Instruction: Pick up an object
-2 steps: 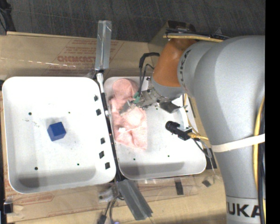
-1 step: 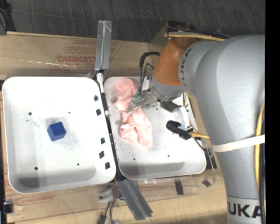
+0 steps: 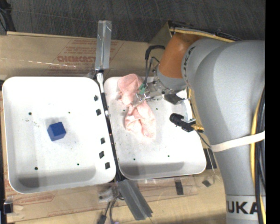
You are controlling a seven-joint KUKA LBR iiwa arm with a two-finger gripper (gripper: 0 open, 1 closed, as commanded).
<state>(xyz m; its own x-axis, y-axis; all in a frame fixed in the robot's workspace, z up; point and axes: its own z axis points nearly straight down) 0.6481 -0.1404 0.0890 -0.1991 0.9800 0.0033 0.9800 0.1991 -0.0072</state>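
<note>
A crumpled pink cloth [image 3: 136, 107] lies in the right bin [image 3: 177, 164], stretching from the bin's far left corner towards its middle. My gripper [image 3: 143, 95] is down on the cloth's upper middle, pressed into its folds. A blue cube [image 3: 56, 130] rests in the left bin [image 3: 18, 181], left of centre, far from the gripper.
The grey arm with its orange band reaches in from the right and covers the right bin's far right part. A metal divider strip runs between the two bins. Brown cardboard lies under and behind both bins.
</note>
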